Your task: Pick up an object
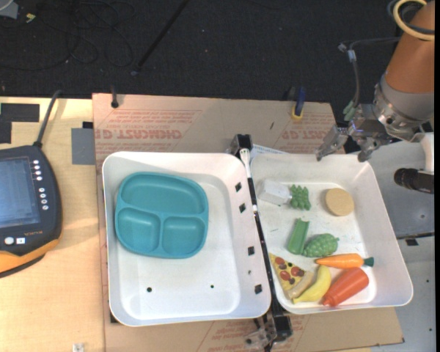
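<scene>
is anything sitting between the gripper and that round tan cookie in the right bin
Nothing visible does. The gripper hangs over the right bin's far rim, and bare white floor lies between it and the cookie. The green toys sit to the cookie's left.

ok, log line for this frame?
gripper: open, above right bin far edge | held: nothing | carrot, banana: in right bin | teal tray: left bin

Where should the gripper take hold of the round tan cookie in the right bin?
Probably from straight above, closing across the cookie's rim. It lies flat and apart from its neighbours, with bare bin floor around it, so any pair of opposite edges looks reachable; the gripper hovers near the bin's far edge.
</scene>
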`<state>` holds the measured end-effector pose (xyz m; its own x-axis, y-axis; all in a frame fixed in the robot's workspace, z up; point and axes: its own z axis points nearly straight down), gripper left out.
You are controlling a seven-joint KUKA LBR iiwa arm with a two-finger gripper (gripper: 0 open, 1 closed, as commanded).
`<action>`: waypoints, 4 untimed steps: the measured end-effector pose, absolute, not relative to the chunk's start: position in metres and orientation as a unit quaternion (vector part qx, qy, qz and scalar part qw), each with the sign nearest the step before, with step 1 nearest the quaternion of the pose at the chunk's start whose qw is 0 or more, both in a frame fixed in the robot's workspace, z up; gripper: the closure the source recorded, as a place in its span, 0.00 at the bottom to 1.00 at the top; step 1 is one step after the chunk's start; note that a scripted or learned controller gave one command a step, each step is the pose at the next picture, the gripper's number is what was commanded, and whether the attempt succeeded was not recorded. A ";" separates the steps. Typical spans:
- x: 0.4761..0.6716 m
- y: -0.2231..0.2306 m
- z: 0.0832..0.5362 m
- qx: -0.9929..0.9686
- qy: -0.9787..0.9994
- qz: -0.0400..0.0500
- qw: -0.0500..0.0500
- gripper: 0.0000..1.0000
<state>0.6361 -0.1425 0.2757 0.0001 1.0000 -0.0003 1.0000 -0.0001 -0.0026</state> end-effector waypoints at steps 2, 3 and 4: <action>0.543 -0.128 0.082 -0.708 -0.706 0.002 0.003 0.00; 0.564 -0.131 0.086 -0.707 -0.707 0.001 0.002 0.00; 0.563 -0.133 0.096 -0.709 -0.705 0.002 0.003 1.00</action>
